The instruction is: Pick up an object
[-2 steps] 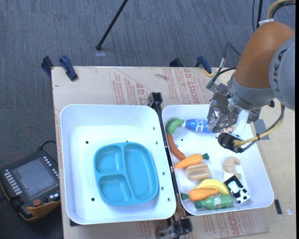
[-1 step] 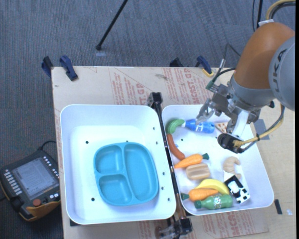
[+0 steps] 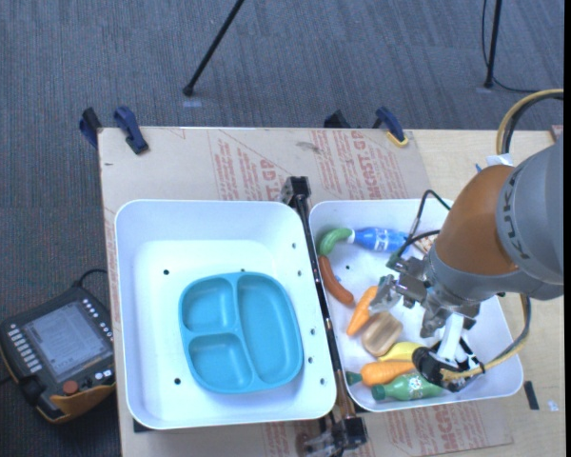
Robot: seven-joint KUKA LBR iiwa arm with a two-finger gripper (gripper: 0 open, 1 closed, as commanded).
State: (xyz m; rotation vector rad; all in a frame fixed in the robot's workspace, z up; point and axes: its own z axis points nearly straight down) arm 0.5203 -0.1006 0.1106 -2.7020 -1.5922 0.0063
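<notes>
Gripper (image 3: pixel 397 289) sits low over the middle of the right bin (image 3: pixel 362 205); can't tell if it's open or closed, and nothing is visibly held. Closest items: orange carrot (image 3: pixel 362 310) just left of it, tan bread-like piece (image 3: pixel 381 332) just on its near side. Left of those, a red-orange sausage (image 3: pixel 336 281). Far end: green vegetable (image 3: pixel 332 240) beside a blue bottle (image 3: pixel 377 239). Near end: yellow banana (image 3: pixel 400 351), second carrot (image 3: pixel 384 372), green bottle (image 3: pixel 410 387), bunched together. Left bin (image 3: pixel 152 255) holds a blue divided plate (image 3: pixel 240 332), well apart from the gripper.
</notes>
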